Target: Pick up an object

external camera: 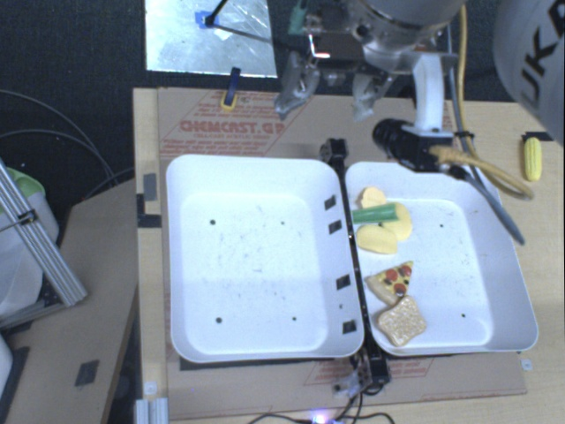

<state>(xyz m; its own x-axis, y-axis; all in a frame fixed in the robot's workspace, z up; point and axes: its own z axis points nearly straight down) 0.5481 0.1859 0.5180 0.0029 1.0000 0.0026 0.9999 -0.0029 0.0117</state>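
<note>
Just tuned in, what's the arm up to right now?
The gripper hangs open above the bench behind the two bins, with nothing between its fingers. Nothing is picked up yet. The toy food, including a pizza slice and a piece of toast, lies in the right bin along its left wall.

Red print on the brown cardboard sheet under the bins reads roughly "CHEMCAST" — trailing characters unclear. The grey robot arm shows dark letters, apparently "UK".

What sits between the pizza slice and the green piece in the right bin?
In the camera view, a yellow piece lies between the pizza slice and the green piece.
</note>
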